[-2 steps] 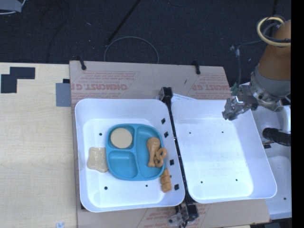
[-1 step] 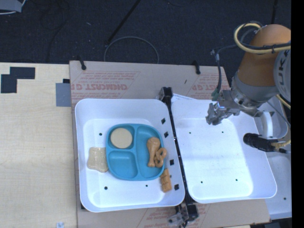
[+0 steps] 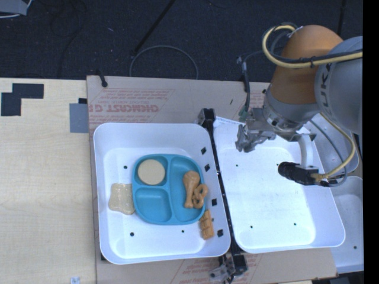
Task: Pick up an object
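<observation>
1. While the arm reaches in from the right, its gripper hangs over the top-left corner of the right bin; how it is set cannot be told.
2. The objects sit in the left bin — a blue divided tray near its centre holds a round tan disc and a pretzel-like piece.
3. A pale slice touches the tray's left edge; a small tan piece lies by its lower-right corner.
4. Judging by this, the gripper must cross the divider — nothing is picked yet.
</observation>
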`<state>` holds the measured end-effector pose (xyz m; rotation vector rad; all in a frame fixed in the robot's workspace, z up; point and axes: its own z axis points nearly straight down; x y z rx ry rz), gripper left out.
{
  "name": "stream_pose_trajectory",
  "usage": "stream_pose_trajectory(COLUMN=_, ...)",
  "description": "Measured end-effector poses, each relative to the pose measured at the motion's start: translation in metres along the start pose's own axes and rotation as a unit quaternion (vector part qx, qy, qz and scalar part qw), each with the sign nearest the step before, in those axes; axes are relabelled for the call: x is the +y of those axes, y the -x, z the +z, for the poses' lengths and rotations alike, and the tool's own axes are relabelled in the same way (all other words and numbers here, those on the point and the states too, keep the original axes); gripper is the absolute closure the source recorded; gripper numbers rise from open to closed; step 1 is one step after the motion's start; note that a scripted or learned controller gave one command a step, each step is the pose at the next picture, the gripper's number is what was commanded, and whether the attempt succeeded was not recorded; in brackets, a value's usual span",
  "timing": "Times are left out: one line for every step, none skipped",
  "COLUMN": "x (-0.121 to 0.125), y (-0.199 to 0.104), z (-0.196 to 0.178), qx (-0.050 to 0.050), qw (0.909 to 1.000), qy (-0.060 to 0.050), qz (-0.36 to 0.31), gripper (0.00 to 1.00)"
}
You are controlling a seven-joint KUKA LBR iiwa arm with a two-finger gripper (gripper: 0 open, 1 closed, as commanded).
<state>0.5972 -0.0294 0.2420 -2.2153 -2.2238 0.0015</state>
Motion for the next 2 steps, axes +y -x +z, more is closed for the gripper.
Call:
stream_pose_trajectory(x=-0.001, y=-0.052, z=-0.006, qx=0.0, qw=1.0, qy=0.0, qz=0.0, gripper=1.0)
stream_pose_trajectory(x=-0.003, y=-0.1, z=-0.007, qx=0.0, qw=1.0, qy=0.0, qz=0.0, gripper=1.0)
